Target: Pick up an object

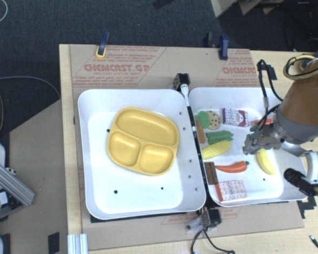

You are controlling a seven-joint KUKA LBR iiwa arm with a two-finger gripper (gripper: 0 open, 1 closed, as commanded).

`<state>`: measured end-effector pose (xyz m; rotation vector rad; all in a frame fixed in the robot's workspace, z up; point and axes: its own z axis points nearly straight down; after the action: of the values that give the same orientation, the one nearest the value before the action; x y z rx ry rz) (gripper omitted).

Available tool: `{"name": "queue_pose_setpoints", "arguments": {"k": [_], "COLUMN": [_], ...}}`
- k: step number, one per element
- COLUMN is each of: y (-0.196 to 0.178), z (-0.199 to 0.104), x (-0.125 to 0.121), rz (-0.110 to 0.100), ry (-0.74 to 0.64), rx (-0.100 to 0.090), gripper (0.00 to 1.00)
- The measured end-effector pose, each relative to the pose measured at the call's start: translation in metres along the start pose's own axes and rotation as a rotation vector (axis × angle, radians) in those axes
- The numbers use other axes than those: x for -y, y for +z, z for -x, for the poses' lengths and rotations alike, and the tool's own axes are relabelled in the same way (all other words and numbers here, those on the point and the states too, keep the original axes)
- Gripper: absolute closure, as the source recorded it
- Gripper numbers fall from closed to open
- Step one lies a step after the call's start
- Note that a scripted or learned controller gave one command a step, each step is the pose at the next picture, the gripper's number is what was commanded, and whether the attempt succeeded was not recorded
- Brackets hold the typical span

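Dark carpet surrounds a cardboard-covered worktop (148,62) that carries two shallow white bins side by side. On the left, the left bin (95,184) holds a yellow divided plate (143,140), set well apart from everything else, probably as a place to drop things. Over on the right, the right bin (244,92) gathers the small items close together, which suits a program that grabs at a pile: a cookie (213,119), a small red-and-white packet (234,116), a green pepper (219,137), a corn cob (215,150), a red chilli (231,166), a banana (265,161), a brown bar (210,172) along the near left wall and another packet (230,189) at the near side.

From the right, the arm (302,112) reaches in over that bin, and its gripper (256,142) hangs low between the pepper and the banana, just above the banana's far end. Whether it is wide or narrow cannot be told from this slanted look down, and nothing is seen caught in it. Judging by its place, the banana is the likely target, lying flat near the bin's right wall.
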<state>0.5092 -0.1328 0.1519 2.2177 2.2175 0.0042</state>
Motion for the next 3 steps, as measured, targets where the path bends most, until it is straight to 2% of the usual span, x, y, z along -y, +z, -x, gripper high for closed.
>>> {"name": "queue_pose_setpoints", "arguments": {"k": [2, 3], "y": [-0.075, -0.085], "z": [-0.002, -0.057], "x": [-0.004, 0.005], "rz": [0.000, -0.007], "ry": [-0.002, -0.006], "rx": [0.000, -0.005], "gripper": [1.00, 1.00]}}
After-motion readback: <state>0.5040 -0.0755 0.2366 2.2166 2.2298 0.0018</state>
